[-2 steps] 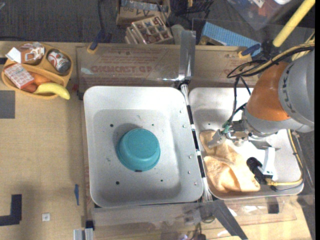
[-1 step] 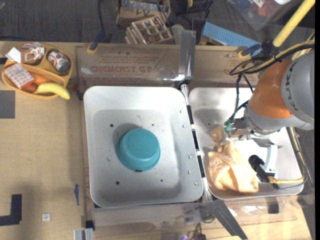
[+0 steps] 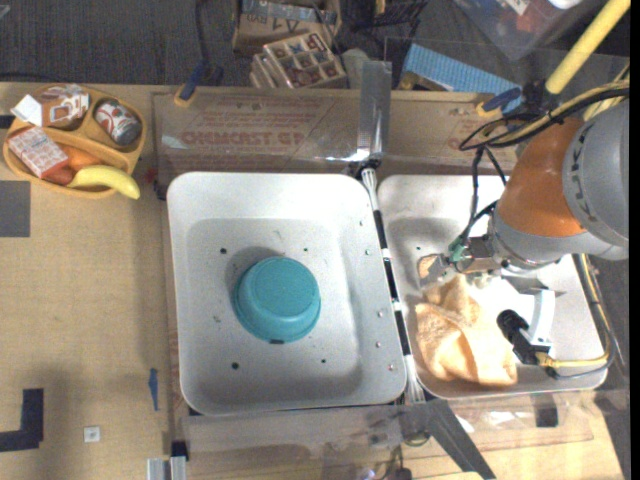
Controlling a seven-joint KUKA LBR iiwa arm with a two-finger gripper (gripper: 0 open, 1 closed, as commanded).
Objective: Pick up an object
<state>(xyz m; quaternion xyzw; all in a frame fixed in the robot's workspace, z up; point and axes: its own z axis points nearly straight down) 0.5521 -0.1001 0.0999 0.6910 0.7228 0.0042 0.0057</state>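
The grey arm point(image 3: 590, 183) with its orange band reaches in over the right bin point(image 3: 570, 268), and its gripper point(image 3: 456, 262) hangs low over the left half of that bin, near the wall shared with the other bin. The wrist hides it from above, so I cannot tell whether the gripper is wide or narrow, and nothing can be seen held in it.

A crumpled pale-yellow cloth point(image 3: 460, 340) lies in the right bin, spread from about the middle of the floor to the near-left corner. Its far tip lies just under the gripper; whether the two touch cannot be told.

In the left bin point(image 3: 200, 218) a teal bowl point(image 3: 278, 298) sits near the middle of the floor, apparently mouth down, well apart from every wall.

On the desk's far-left corner a yellow tray point(image 3: 22, 156) carries a banana point(image 3: 105, 178) on its near edge, a can point(image 3: 120, 123) and small packets. A cardboard strip point(image 3: 260, 128) with red lettering runs along the far side of the bins.
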